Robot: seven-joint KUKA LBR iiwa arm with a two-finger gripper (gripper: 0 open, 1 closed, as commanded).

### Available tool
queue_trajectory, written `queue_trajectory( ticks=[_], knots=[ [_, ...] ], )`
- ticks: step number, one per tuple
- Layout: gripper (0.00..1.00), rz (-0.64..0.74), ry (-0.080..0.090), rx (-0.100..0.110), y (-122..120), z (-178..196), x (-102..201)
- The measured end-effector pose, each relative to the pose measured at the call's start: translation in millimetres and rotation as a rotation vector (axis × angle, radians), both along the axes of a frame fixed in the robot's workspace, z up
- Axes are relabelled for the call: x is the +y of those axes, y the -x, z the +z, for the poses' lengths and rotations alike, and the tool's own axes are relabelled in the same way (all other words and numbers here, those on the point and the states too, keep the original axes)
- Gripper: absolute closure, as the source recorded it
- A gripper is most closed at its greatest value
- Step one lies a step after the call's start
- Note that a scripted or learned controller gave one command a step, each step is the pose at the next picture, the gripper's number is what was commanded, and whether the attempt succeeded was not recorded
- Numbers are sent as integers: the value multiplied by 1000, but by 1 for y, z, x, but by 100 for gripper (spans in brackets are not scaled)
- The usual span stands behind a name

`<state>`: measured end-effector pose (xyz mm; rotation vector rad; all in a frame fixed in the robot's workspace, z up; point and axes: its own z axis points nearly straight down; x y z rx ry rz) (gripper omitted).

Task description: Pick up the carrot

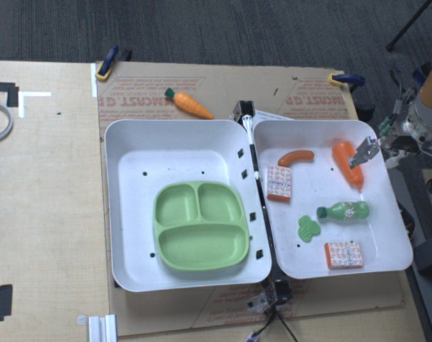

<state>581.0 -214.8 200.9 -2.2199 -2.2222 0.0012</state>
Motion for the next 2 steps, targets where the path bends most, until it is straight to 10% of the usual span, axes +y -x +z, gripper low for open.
queue_trajectory(
  ticks=[1, 2],
  knots=[
    [0, -41, -3, 1, -78, -93, 1],
    [0, -105, 0, 0, -74, -108, 44]
  ],
)
